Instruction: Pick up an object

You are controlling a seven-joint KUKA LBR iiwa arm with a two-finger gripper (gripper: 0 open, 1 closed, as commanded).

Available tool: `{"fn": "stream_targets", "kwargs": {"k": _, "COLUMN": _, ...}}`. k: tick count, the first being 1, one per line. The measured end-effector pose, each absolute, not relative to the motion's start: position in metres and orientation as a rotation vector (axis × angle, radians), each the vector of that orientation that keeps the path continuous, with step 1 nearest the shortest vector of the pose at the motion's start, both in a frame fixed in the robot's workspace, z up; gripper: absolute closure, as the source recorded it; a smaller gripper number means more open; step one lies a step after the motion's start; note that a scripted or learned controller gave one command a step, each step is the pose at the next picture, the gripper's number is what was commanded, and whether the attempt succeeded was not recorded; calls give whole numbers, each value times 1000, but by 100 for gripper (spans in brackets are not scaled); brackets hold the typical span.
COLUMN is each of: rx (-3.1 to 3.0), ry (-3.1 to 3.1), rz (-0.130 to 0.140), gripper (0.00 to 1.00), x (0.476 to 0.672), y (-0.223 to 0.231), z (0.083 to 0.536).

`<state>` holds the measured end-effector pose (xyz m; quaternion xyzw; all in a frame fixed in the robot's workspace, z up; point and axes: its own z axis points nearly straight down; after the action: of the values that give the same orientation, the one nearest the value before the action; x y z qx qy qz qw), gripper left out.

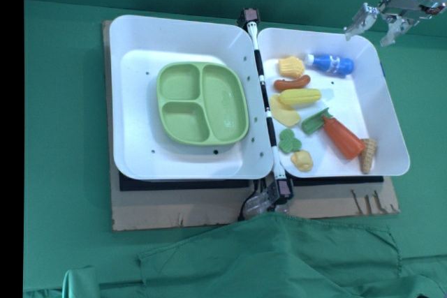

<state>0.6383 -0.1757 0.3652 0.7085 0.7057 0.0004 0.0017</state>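
Note:
My gripper (372, 26) hangs at the top right, above the far right corner of the right bin (388, 123). Its two fingers are spread open with nothing between them. Inside that bin lie several toy foods: a blue bottle (332, 64) closest to the gripper, a sausage (291, 84), a corn cob (300, 96), an orange carrot (340, 135), a waffle cone (367, 154), a green broccoli piece (289, 143) and some yellow pieces (291, 66).
The left bin (133, 45) bears a green three-compartment plate (202, 102). Both bins sit on a cardboard sheet (174, 209) over green cloth. A hinge bar with clamps (262, 91) runs between the bins. Folded green cloth (279, 258) lies at the front.

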Motion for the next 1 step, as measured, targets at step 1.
{"fn": "stream_targets", "kwargs": {"k": 1, "rx": 2226, "ry": 2221, "rz": -5, "gripper": 0, "x": 637, "y": -156, "z": 264}}
